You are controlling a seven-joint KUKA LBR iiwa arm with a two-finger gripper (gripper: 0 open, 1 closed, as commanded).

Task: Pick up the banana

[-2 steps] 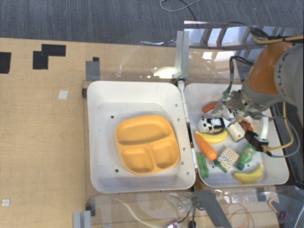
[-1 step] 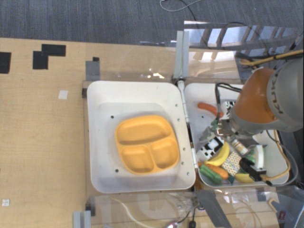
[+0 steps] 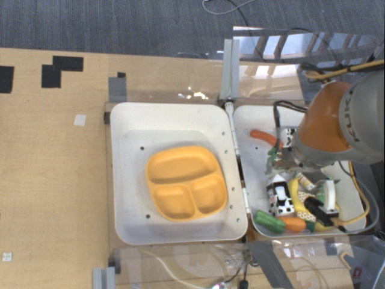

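A pale wooden desk (image 3: 54, 179) fills most of the view, with black patches near its far left corner and grey ribbed carpet (image 3: 120, 11) beyond it, where a thin cable (image 3: 252, 5) loops across the floor. Two shallow white bins sit side by side on the desk. The left bin (image 3: 126, 161), well to the left of the pincer, holds an orange tray (image 3: 186, 182) with three compartments. The right bin (image 3: 240, 137) holds the clutter, and the grey arm (image 3: 361, 119) with its orange band (image 3: 322, 122) reaches down into it from the right. The pincer (image 3: 281, 160) hangs low over the middle of that bin; whether it is wide or narrow cannot be told, as the wrist hides it, and nothing is seen held in it. The banana (image 3: 295, 192) lies just below and slightly right of the pincer, partly covered by other pieces. Beside the banana stands a black-and-white item (image 3: 278, 198); a green vegetable (image 3: 269, 221) and an orange carrot (image 3: 293, 224) lie along the near rim. A red sausage-like piece (image 3: 263, 136) lies just above and left of the pincer.
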